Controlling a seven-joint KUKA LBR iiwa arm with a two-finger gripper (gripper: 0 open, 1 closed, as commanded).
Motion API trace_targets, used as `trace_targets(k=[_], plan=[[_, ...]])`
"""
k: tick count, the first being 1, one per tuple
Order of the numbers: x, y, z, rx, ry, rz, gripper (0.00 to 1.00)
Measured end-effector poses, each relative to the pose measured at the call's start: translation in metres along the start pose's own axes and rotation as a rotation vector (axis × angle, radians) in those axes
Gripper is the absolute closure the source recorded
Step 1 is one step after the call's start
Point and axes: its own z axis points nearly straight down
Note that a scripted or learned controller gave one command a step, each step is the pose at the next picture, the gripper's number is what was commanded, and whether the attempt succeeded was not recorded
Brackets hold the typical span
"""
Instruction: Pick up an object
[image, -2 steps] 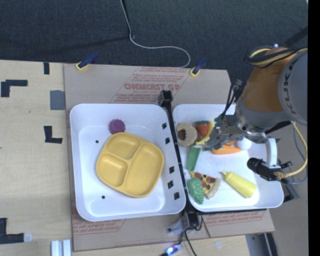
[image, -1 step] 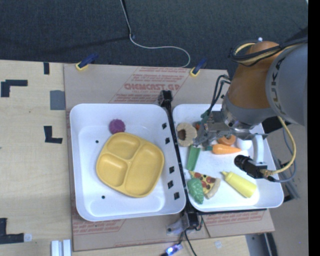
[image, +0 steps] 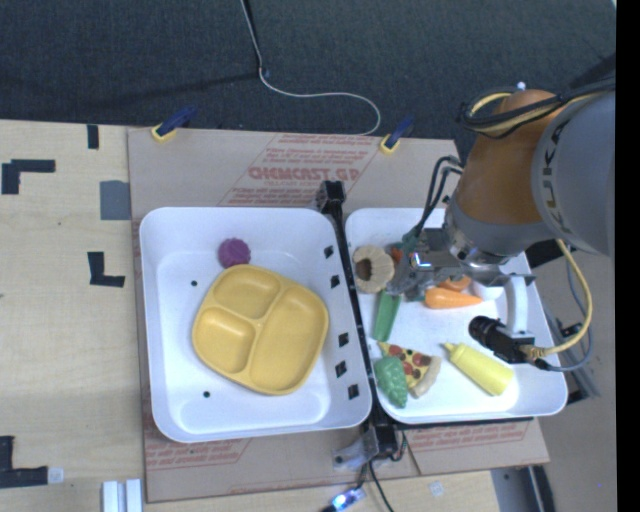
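My gripper (image: 408, 277) is low over the back of the right bin (image: 540, 402), reaching in from the right. It sits between a brown ring-shaped toy (image: 372, 267) on its left and an orange carrot (image: 452, 296) on its right. A green cucumber (image: 385, 316) lies just below it. Closer to the front lie a pizza slice (image: 418, 364), a green leafy toy (image: 390, 381) and a yellow mustard bottle (image: 480, 367). The view shows nothing clearly held.
The left bin (image: 165, 240) holds a yellow divided plate (image: 261, 328) and a small purple toy (image: 234, 252) behind it. A black divider (image: 343, 290) runs between the bins. The bulky arm (image: 510, 180) hangs over the right bin's back right corner.
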Motion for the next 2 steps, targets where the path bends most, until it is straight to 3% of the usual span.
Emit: trace_targets(k=[1,2], plan=[[-0.012,0.008,-0.001,-0.001,0.0,0.0,1.0],[-0.001,0.01,-0.004,-0.001,0.001,-0.002,1.0]])
